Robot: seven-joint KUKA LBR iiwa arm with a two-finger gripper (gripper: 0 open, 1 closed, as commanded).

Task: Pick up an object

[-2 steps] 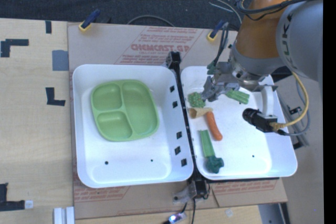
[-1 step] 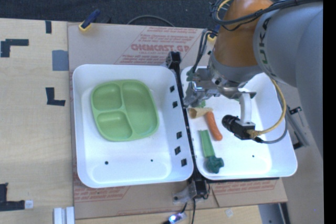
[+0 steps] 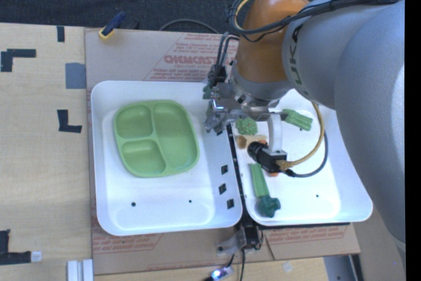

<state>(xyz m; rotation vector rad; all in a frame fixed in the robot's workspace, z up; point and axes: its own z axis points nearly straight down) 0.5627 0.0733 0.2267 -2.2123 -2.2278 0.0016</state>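
1. Camera view, looking down at a slant: two shallow white bins sit side by side on a sheet of cardboard (image 3: 131,59). The left bin (image 3: 158,210) holds one green divided plate (image 3: 156,137), and nothing else that I can make out.

2. The right bin (image 3: 329,201) holds the loose items. I count one long green piece with a darker knob at its near end (image 3: 263,191), one lighter green piece (image 3: 298,120) toward the far side, one small green block (image 3: 246,125) and one small orange-brown bit (image 3: 241,140) just under the arm's wrist. More may lie hidden beneath the arm.

3. The arm (image 3: 355,56) reaches in from the right; its orange band (image 3: 266,23) hangs over the seam between the bins. The gripper (image 3: 227,116) is low at the far end of that seam, near the small green block.

4. Claw state: I cannot tell how far it is open, since the wrist and brackets cover it from here. I see nothing held.

5. Progress, as I judge it: pick not done. Every item I can see lies on the bin floor. Left to do: close on one piece, most likely the small green block nearest the claw, and lift it clear.

6. Off the bins: one blue-and-yellow clip (image 3: 112,24) on the cardboard's far left corner.
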